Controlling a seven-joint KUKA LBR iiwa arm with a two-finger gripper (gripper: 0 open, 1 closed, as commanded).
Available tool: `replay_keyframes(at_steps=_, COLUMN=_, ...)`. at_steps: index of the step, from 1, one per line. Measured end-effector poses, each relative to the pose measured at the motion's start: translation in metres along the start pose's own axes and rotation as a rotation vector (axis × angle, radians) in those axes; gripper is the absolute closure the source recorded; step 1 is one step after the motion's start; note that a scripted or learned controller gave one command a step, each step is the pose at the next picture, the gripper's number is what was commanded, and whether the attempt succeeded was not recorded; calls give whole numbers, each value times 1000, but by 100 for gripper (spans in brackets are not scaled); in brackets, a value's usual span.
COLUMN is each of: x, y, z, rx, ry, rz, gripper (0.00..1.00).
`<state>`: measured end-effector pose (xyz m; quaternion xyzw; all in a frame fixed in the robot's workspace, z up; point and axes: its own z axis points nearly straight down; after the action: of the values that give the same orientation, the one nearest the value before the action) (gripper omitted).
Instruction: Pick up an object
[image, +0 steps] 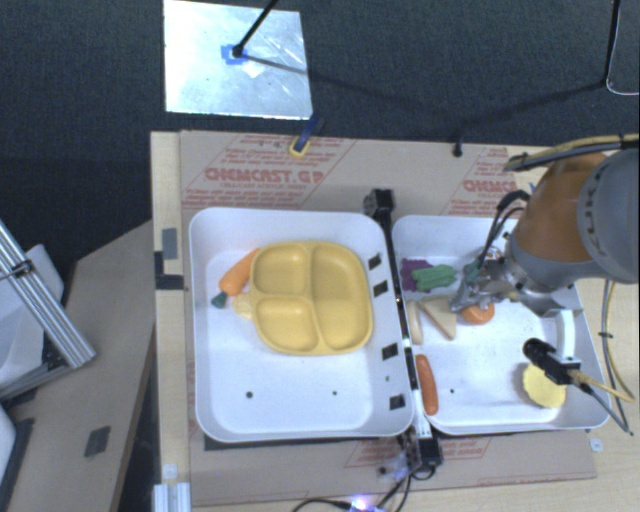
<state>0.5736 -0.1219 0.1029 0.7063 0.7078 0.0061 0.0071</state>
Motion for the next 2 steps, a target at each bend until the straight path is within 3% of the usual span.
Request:
replay_keyframes(at_steps=1, x=7, y=-2, z=-47, rx=15, ry=1, rz=-2, gripper=100)
replay_keyframes(at_steps=2, x=8, y=-9, z=-99, rx=13, ry=1, rz=-2, gripper=100)
